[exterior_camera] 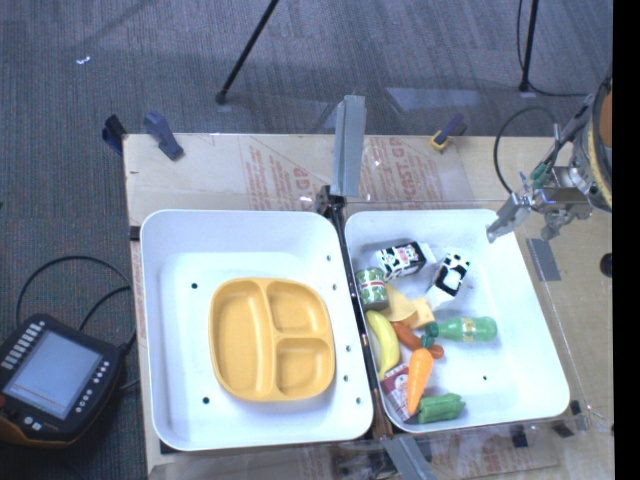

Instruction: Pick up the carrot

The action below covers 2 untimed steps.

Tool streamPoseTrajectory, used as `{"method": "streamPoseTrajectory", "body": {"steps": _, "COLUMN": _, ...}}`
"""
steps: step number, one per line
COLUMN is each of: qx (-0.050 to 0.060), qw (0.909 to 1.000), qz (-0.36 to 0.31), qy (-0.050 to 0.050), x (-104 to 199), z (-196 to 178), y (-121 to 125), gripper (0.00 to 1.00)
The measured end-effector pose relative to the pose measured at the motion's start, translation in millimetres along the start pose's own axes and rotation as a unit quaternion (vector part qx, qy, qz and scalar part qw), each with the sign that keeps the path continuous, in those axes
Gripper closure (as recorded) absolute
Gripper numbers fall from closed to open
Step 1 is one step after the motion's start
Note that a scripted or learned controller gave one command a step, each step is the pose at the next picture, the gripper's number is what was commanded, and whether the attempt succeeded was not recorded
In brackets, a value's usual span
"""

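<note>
Nothing's being lifted yet, the whole pick is waiting. Left bin is holding a yellow divided plate; right bin is crowding toys toward its left wall, the carrot lying near its front edge beside a banana. The claw is hovering off the desk's back right corner, grip unreadable. Grey carpet is surrounding everything
</note>
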<state>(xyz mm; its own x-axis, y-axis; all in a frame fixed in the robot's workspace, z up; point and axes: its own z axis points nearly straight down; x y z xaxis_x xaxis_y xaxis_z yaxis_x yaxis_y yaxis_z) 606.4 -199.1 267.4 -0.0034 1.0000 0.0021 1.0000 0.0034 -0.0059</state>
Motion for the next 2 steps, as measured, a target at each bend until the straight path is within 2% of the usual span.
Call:
{"method": "streamPoseTrajectory", "body": {"steps": 1, "qx": 0.001, "qw": 0.9839, "qz": -0.179, "qy": 0.000, "x": 59, "z": 65, "y": -35, "gripper": 0.00}}
{"method": "streamPoseTrajectory", "body": {"steps": 2, "qx": -0.005, "qw": 0.9731, "qz": -0.230, "qy": -0.002, "x": 107, "z": 169, "y": -91, "gripper": 0.00}}
